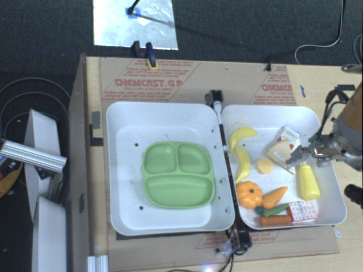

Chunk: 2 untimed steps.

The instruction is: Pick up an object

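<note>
The right bin [326,126] holds several toy foods. Two yellow bananas [243,134] [244,164] lie by its left wall, with a small yellow round piece [265,165] beside them. A pale wedge [279,151] and a white and red packet [288,134] sit in the middle. A yellow bottle [308,182] lies at the right. Along the front are an orange pumpkin [249,194], a carrot [275,196], a green piece [273,210], a red stick [273,221] and a red-printed box [302,211]. My gripper [302,154] hangs low over the bin, between the pale wedge and the top of the bottle.
The left bin [127,123] holds a green divided plate [178,174]. A black clip [215,99] joins the bins at the back, and the arm [349,132] comes in over the right bin's right wall. Cardboard lies under both bins.
</note>
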{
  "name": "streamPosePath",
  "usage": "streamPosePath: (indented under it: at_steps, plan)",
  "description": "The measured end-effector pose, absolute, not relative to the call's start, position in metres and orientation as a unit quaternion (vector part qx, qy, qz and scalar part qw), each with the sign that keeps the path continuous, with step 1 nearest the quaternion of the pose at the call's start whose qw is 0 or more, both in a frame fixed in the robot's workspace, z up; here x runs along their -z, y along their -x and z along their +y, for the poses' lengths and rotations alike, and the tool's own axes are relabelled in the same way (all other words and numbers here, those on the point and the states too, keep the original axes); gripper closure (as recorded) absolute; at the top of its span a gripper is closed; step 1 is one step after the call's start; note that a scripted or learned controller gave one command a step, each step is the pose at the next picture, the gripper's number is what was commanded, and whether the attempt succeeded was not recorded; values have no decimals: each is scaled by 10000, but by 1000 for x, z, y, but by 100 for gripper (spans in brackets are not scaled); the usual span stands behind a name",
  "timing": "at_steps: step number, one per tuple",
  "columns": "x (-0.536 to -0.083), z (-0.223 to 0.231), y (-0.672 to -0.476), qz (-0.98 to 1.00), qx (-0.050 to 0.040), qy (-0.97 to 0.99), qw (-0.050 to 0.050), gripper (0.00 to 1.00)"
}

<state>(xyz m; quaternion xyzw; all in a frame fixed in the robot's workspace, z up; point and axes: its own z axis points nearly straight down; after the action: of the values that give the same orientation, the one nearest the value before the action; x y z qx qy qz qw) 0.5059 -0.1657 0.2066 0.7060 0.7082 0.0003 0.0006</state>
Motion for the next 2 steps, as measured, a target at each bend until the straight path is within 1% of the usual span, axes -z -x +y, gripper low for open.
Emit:
streamPosePath:
  at_steps: [1, 2]
  plan:
    - [-152, -107, -550, 7105, -8, -7037, -3, 0]
    - [-96, -86, -555, 7094, 1, -7048, -6, 0]
